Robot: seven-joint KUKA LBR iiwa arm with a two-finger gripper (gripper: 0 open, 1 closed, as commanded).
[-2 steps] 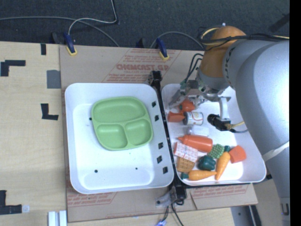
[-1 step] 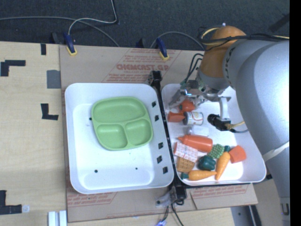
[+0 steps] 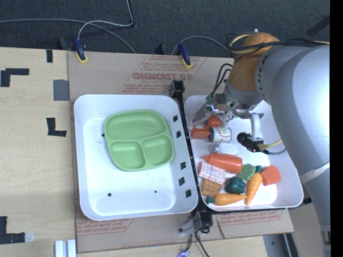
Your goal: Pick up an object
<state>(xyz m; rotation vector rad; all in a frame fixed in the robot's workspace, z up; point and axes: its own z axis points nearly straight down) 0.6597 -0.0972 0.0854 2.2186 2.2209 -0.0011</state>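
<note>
Leftward, a green divided plate [image 3: 140,139] lies alone in the left bin [image 3: 88,159]. In the right bin [image 3: 286,183], the gripper [image 3: 213,123] hangs low over a small orange-red toy [image 3: 200,133] near the back; whether it grips anything, I cannot tell. Nothing looks lifted yet. Carrots [image 3: 253,188] and other toy food crowd the front corner.

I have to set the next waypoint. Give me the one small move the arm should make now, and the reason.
Probably a short, slow descent straight down. The gripper sits low in the right bin, directly over a small orange-red object near the bin's upper left corner, apart from the pile of toy food lower down. Whether anything is grasped cannot be told.
</note>
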